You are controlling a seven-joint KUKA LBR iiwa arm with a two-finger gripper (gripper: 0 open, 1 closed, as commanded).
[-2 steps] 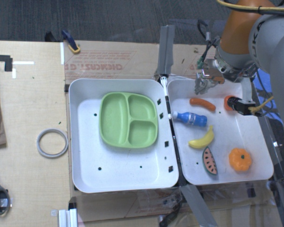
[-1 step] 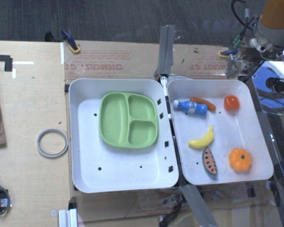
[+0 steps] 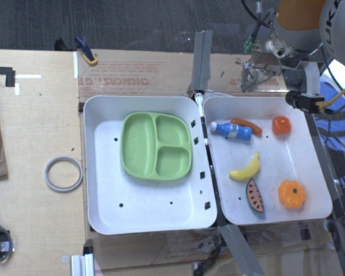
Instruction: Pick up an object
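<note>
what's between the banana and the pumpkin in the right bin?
Nothing. In the camera view, the stretch from the banana to the pumpkin is bare white bin floor. The watermelon slice sits below the banana, off that line.

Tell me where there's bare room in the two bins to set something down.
Left bin: bare floor in front of the green plate. Right bin: a bare strip between banana and pumpkin; crowded around the bottle and sausage.

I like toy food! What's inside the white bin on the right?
Inside the right white bin: a blue bottle, orange sausage, red tomato, yellow banana, watermelon slice and orange pumpkin. Nothing looks covered.
</note>
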